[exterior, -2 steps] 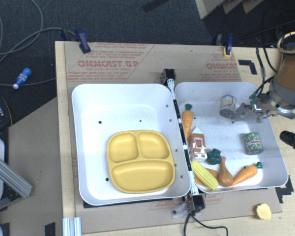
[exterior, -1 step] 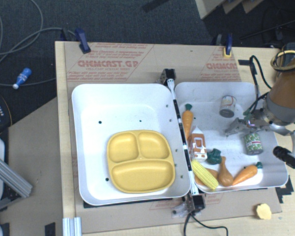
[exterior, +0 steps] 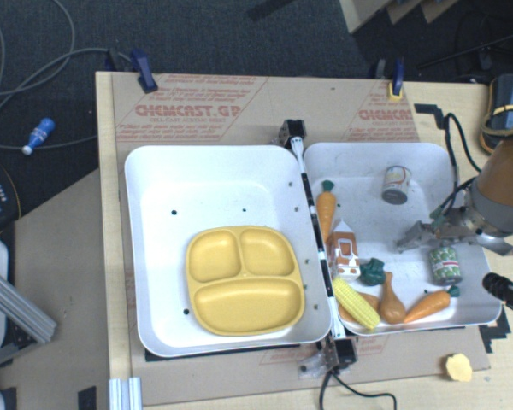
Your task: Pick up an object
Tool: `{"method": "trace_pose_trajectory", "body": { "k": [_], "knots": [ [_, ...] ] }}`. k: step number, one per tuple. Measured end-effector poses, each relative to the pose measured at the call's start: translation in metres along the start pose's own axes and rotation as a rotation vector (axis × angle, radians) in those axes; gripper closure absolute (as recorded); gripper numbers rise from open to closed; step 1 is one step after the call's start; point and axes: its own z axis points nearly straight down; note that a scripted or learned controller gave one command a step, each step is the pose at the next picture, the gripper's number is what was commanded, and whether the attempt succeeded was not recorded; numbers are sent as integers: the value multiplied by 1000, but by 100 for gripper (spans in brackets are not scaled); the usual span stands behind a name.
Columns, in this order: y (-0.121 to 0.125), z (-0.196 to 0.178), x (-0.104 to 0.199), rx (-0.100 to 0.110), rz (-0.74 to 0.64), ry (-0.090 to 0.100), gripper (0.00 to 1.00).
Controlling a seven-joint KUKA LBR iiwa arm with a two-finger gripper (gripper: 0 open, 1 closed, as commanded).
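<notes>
Grey hand (exterior: pixel 415 236) reaches into the right bin (exterior: pixel 427 161), fingers apart and gripping nothing; just right of it lies a green-labelled can (exterior: pixel 445 263); above it a tin (exterior: pixel 396 184); far left, a yellow divided plate (exterior: pixel 244 278).

Two white bins (exterior: pixel 145 229). One yellow divided plate (exterior: pixel 244 278). Two toy carrots (exterior: pixel 326 212). One corn cob (exterior: pixel 356 304), one drumstick (exterior: pixel 391 299), one broccoli (exterior: pixel 373 271), two cans (exterior: pixel 396 184), one small carton (exterior: pixel 345 253).
</notes>
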Motion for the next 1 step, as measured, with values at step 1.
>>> {"method": "trace_pose_trajectory", "body": {
  "k": [1],
  "knots": [
    [65,0,28,-7,-2,-12,0]
  ]
}}
